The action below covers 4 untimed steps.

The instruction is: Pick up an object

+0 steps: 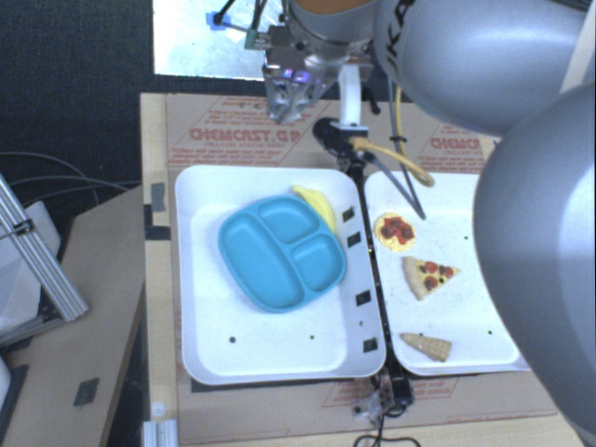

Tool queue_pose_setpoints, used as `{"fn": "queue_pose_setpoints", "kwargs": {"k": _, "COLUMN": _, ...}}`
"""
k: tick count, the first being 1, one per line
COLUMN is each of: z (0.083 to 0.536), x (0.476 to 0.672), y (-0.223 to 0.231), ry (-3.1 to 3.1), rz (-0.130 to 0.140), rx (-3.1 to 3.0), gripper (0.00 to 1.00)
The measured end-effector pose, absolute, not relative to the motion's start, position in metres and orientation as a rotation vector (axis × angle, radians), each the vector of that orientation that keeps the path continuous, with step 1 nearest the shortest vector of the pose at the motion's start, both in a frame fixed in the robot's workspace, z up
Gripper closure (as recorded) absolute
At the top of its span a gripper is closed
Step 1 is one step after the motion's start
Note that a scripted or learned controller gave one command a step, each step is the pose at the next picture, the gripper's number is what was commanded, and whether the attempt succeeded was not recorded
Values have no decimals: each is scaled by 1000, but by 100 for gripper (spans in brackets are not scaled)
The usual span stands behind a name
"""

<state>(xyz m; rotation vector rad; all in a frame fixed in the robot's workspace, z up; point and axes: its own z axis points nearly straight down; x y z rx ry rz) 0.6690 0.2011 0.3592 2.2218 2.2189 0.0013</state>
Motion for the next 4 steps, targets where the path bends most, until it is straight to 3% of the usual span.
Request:
{"fn": "queue_pose_setpoints", "kwargs": {"k": 1, "z": 364, "x": 645, "y": 111, "ry": 2214, "rz": -1, "rx": 2227, "gripper": 100}}
{"fn": "queue_pose_setpoints", "kwargs": {"k": 3, "z": 344, "x": 669, "y": 236, "ry": 2225, "rz": 7, "rx": 2214, "gripper": 100}}
{"fn": "queue_pose_setpoints", "kwargs": {"k": 4, "z": 397, "x": 669, "y": 168, "ry": 2218, "rz": 5, "rx": 2222, "gripper": 100}}
